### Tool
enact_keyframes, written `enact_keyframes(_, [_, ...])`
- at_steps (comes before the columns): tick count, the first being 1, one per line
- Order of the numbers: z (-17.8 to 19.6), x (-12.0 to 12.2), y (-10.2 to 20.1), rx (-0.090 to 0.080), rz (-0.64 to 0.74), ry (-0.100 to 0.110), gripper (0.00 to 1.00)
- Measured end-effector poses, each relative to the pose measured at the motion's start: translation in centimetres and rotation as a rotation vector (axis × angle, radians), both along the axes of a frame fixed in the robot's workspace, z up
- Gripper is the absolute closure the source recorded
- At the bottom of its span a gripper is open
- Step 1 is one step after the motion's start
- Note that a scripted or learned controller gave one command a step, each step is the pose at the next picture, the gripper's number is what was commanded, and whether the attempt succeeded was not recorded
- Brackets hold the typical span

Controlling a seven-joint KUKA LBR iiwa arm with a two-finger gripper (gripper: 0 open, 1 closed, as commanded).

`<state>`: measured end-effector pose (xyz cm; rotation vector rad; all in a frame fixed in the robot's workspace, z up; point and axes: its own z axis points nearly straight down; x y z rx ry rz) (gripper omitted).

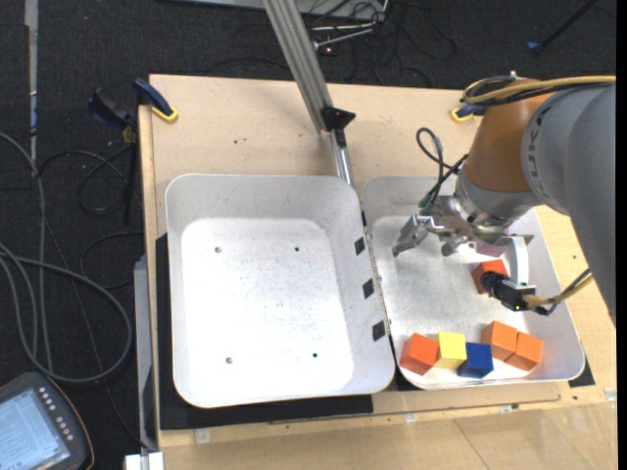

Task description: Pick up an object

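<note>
My gripper [423, 245] hovers over the upper middle of the right bin [407, 306]. It is open, its two fingers spread apart with only bare bin floor between them. A red-orange block [487, 276] lies just right of the gripper, partly hidden by the wrist hardware. Along the bin's front edge sit an orange block [421, 352], a yellow block [452, 347], a blue block [478, 360] and two more orange blocks [504, 338] [528, 351], all well below the gripper.
The left bin [196, 262] stands beside the right one, their rims meeting at the middle. A slanted metal pole [299, 52] crosses the bench top toward the bins' far edge. Clamps [157, 101] grip the bench's far corners.
</note>
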<state>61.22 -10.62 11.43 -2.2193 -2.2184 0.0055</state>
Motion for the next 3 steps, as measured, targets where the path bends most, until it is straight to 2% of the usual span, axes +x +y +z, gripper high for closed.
enact_keyframes(1, [-2.0, 0.0, 0.0, 0.0, 0.0, -0.002, 0.0])
enact_keyframes(2, [-0.9, 0.1, 0.0, -0.001, -0.001, -0.006, 1.0])
enact_keyframes(3, [5.4, -0.2, 0.0, -0.002, 0.001, -0.012, 1.0])
